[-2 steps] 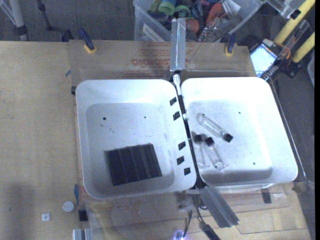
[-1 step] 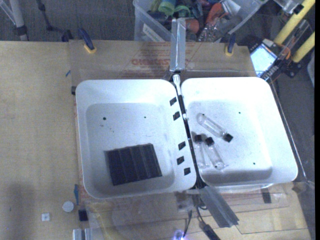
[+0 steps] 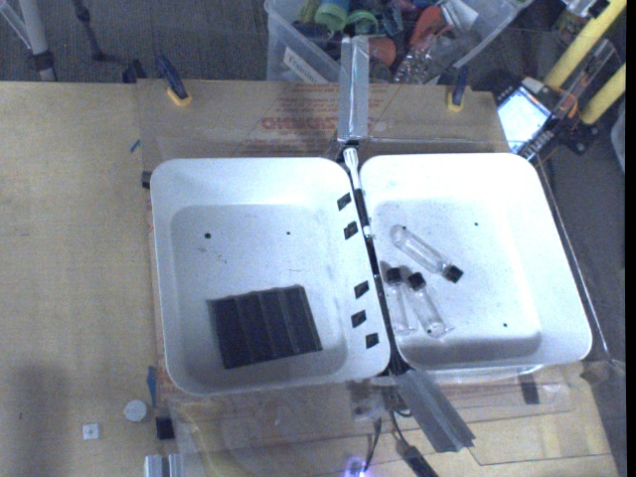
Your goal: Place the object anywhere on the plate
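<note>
On the surface [image 3: 70, 217], the left white bin [image 3: 248, 172] holds a dark ribbed plate [image 3: 265, 326] lying flat near its front wall, while the right white bin [image 3: 477, 172] holds three clear black-capped vials [image 3: 422, 253] clustered near the divider, well apart from the plate.
</note>
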